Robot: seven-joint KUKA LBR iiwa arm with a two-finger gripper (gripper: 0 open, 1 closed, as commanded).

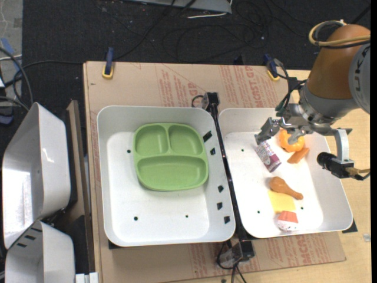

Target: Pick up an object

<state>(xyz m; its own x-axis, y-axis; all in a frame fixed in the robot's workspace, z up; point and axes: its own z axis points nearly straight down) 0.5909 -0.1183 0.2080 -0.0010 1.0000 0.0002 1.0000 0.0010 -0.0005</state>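
Observation:
My gripper hangs over the far part of the right bin, open, its fingers spread to either side of an orange round fruit. I cannot tell whether it touches the fruit. A purple packet lies just left of the fruit, under the left finger. An orange carrot lies right below the fruit. Further toward the front lie a brown drumstick, a yellow slab and a small red and white carton.
The left bin holds a green divided plate. The arm's grey and orange wrist looms over the back right corner. A black part juts over the right bin's right side. Cables lie behind the bench.

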